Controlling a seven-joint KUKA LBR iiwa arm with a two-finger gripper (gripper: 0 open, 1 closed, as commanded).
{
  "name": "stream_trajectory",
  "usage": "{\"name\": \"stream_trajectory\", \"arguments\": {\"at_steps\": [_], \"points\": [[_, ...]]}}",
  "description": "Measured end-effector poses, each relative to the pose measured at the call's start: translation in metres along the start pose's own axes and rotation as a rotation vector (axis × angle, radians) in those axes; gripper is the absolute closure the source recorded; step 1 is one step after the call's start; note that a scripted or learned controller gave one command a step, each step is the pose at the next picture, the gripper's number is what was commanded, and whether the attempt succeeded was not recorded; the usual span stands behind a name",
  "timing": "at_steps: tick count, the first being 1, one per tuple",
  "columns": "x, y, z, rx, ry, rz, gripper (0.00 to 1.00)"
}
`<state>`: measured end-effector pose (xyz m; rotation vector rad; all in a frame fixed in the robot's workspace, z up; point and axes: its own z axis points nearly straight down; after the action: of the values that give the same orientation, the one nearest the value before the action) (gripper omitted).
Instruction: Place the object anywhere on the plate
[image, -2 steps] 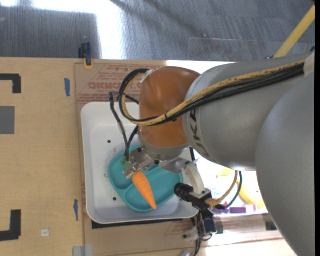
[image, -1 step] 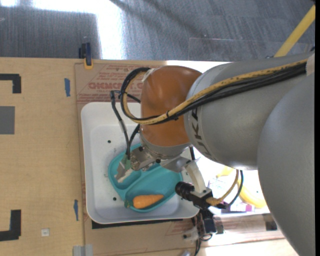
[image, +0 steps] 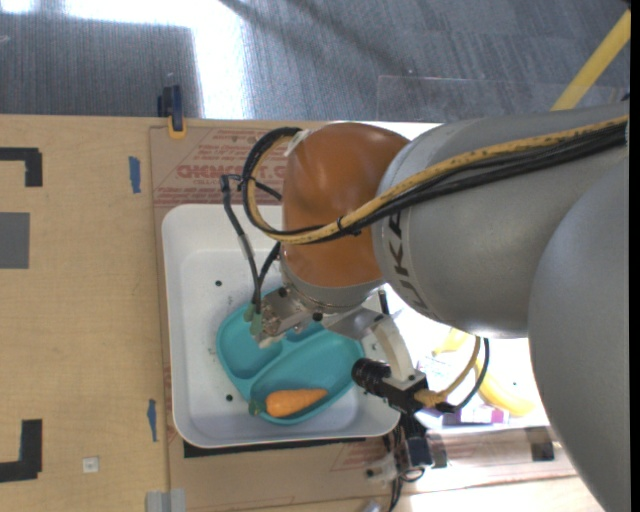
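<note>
Carrot (image: 296, 401) lies on teal plate (image: 300, 365) inside white bin (image: 190, 330); hand's (image: 270, 322) state unclear.

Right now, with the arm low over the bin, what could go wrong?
The wrist of the arm covers much of the teal plate, so the fingers are hidden and a grasp cannot be confirmed. The carrot lies near the plate's front rim; a nudge might roll it into the white bin. Loose cables hang near the plate and could snag.

Bench (image: 80, 330): tan board surface.
White bin (image: 190, 300) rests on it; blue tape marks (image: 134, 174) on the board.
</note>
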<state>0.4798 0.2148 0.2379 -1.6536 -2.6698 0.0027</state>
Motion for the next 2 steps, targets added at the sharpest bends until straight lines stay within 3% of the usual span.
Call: {"name": "stream_trajectory", "arguments": {"at_steps": [1, 2], "points": [[-0.031, -0.015, -0.007, 0.000, 0.000, 0.247, 1.00], [-0.077, -0.038, -0.011, 0.004, 0.001, 0.346, 1.00]]}}
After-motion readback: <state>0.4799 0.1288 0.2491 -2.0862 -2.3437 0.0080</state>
